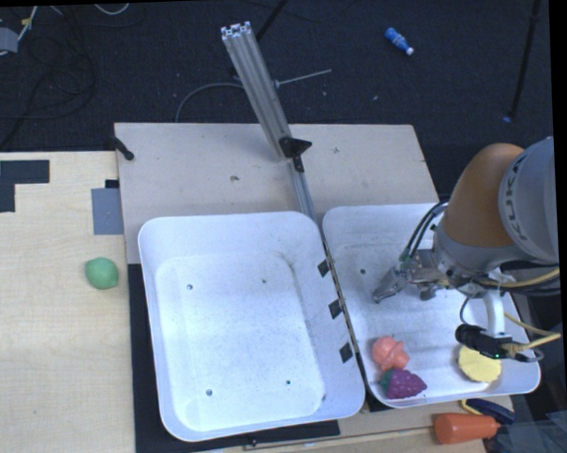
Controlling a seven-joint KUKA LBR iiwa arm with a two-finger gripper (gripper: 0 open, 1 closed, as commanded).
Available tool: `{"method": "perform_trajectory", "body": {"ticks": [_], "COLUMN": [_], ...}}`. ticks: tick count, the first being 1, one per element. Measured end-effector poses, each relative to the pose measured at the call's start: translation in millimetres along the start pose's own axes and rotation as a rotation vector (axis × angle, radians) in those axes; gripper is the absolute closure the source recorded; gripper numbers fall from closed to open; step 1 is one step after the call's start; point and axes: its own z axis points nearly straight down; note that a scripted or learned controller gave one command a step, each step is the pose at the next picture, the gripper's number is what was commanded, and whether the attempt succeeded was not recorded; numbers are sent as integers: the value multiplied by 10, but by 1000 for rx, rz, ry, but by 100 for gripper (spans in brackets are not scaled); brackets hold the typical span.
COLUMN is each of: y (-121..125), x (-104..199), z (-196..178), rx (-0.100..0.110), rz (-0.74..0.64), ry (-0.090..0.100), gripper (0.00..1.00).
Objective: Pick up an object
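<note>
Here, listed from largest to smallest, all placed relative to the right bin [359, 236].

Bench [215, 167]: pale board that bore both bins; extended beyond the right bin on its far side.

Left bin [162, 245]: white, shallow; stood touching the right bin's left wall, joined by small dark clips along the seam.

Right bin: white, shallow; held the gripper and three objects.

Arm [508, 211]: grey with an orange band; reached over the right bin from its right side.

Metal rail [263, 86]: slanted strut; rose from behind the right bin's far left corner.

Gripper [387, 288]: sat low over the middle of the right bin's floor, pointing left. Fingers appeared slightly parted with nothing visible between them; the exact opening could not be told.

Orange cylinder [464, 427]: lay outside the right bin, just past its near right edge.

Yellow object [479, 364]: lay inside the right bin at its near right corner, well apart from the gripper.

Orange-pink object [390, 351]: lay inside the right bin near its near left corner, below the gripper.

Purple object [404, 385]: lay inside the right bin, touching the orange-pink object on its near side.

Green ball [103, 273]: lay far left of the right bin, beyond the left bin.
</note>
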Motion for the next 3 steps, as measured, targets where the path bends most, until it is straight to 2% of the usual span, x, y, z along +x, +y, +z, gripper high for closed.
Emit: {"method": "perform_trajectory", "body": {"ticks": [1, 2, 3], "y": [5, 12, 51], "x": [-12, 18, 86], "z": [-120, -737, -1192], "rx": [-3, -5, -4], "rz": [2, 1, 0], "ry": [0, -1, 0], "gripper": [100, 100, 100]}}
